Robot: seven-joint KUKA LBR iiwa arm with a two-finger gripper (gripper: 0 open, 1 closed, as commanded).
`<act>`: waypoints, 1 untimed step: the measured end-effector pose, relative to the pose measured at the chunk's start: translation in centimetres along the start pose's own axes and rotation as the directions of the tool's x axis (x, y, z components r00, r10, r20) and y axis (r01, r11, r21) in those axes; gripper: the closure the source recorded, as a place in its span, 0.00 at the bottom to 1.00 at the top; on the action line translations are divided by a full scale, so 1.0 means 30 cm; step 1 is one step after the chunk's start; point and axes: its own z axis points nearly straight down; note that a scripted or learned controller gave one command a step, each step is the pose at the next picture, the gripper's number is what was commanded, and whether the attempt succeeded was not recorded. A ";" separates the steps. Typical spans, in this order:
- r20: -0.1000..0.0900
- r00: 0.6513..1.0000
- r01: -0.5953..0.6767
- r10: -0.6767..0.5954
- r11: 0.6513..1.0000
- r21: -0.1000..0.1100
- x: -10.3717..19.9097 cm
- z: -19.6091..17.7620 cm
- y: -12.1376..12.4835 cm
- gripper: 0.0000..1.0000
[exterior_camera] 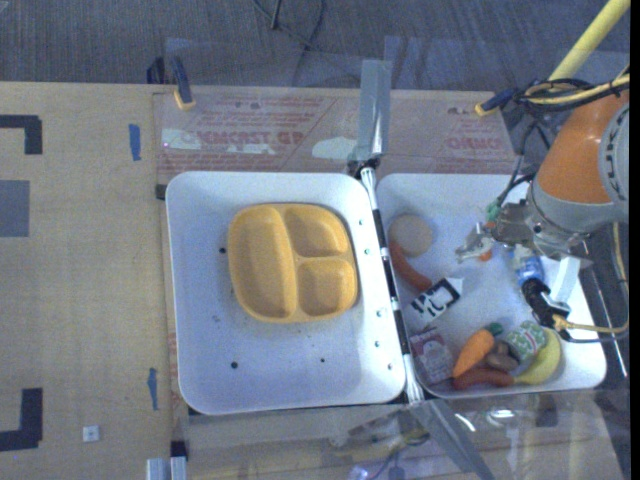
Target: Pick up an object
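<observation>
My gripper hangs over the upper middle of the right bin, below the orange wrist band. A tan round ball lies to its left, with a red-orange sausage just below the ball. A black-and-white card rests near the bin's middle. Along the front edge lie a carrot, a dark red sausage, a green item, a banana and a pinkish packet. A small blue object shows beside the gripper.
The left bin holds a yellow divided plate. A metal divider runs between the bins. Cables and the arm crowd the right side.
</observation>
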 end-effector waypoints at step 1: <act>-0.014 1.000 0.024 -0.024 1.000 0.003 -0.035 0.054 0.077 0.00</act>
